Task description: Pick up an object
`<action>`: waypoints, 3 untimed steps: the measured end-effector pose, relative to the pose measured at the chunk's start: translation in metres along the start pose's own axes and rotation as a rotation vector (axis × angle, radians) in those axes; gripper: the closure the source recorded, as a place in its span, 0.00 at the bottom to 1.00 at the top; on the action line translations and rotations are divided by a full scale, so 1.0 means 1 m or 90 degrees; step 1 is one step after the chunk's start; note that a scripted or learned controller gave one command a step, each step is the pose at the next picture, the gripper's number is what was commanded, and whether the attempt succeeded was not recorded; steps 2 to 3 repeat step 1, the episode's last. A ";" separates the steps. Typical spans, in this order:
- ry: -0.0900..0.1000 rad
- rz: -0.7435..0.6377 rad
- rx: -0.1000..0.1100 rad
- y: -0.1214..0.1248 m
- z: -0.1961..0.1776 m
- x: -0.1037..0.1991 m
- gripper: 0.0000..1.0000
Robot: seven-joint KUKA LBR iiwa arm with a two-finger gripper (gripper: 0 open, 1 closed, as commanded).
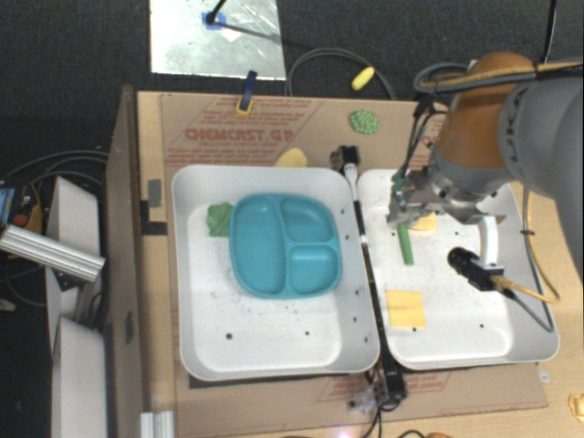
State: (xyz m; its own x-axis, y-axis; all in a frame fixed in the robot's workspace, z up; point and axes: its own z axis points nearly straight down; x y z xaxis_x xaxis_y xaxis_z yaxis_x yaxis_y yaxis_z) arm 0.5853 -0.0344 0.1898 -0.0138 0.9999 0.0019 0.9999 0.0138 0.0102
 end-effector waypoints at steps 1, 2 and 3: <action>-0.003 0.010 0.003 0.009 -0.029 -0.051 1.00; -0.003 0.010 0.003 0.009 -0.029 -0.051 1.00; -0.003 0.010 0.003 0.009 -0.029 -0.051 1.00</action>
